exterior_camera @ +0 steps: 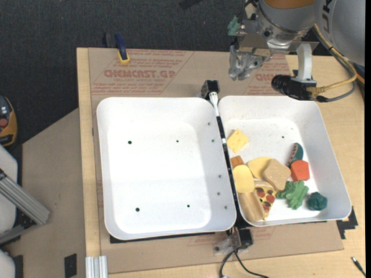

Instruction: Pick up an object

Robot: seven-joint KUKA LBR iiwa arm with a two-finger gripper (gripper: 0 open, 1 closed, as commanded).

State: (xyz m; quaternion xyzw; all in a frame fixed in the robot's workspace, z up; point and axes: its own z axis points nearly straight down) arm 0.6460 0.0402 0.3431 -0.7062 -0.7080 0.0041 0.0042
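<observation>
My gripper (242,68) hangs high above the back edge of the right bin (324,132), with nothing between its fingers. Toy food lies in the right bin's front half: a yellow cheese wedge (237,140), a tan bread slice (276,174), a yellow piece (243,179), a pizza slice (264,198), an orange-red block (299,170), a green broccoli-like piece (294,193) and a dark teal lump (317,201). All of these sit well in front of the gripper.
The left bin (116,155) is bare white with a few small dark dots. A black divider clip (210,89) sits where the two bins meet. A blue and yellow clamp (122,48) holds the cardboard at the back left.
</observation>
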